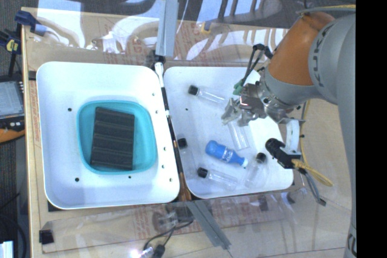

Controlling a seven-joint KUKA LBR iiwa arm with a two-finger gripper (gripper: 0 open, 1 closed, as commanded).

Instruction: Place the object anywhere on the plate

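A blue square plate (pixel 146 130) lies in the left bin (pixel 54 87), and a dark grey ridged block (pixel 113 138) rests on its middle. My gripper (pixel 234 113) hangs over the centre of the right bin (pixel 181 99), far from the plate. Right under and just in front of it lies a clear vial (pixel 240 135). A small blue bottle (pixel 225 153) lies a little nearer the front of that bin. I see nothing clearly held in the gripper.
More clear vials with black caps lie in the right bin: one at the back left (pixel 205 93), one at the front (pixel 216 176), one at the front right (pixel 254 168). A small black cap (pixel 181 143) sits by the divider. A metal post (pixel 167 24) stands behind the bins.
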